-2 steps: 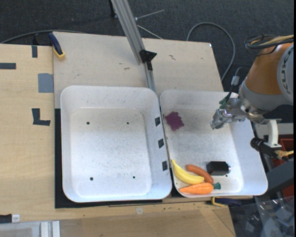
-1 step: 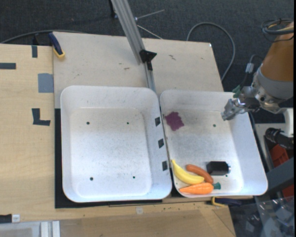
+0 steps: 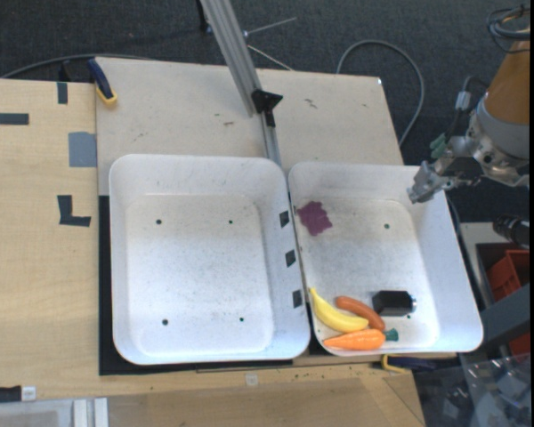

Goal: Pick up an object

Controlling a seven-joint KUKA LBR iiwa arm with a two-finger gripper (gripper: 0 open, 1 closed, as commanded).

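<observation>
Claw (image 3: pixel 424 188) seemingly over bin's (image 3: pixel 445 238) rim.

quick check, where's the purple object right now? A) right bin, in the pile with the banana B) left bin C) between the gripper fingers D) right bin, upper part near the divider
D: the purple object lies alone in the right bin, up near the divider, apart from the banana and the gripper.

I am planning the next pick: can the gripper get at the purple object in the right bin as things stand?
Probably yes. The purple object lies alone, apart from the other things, and the gripper is above the right bin's edge.
</observation>
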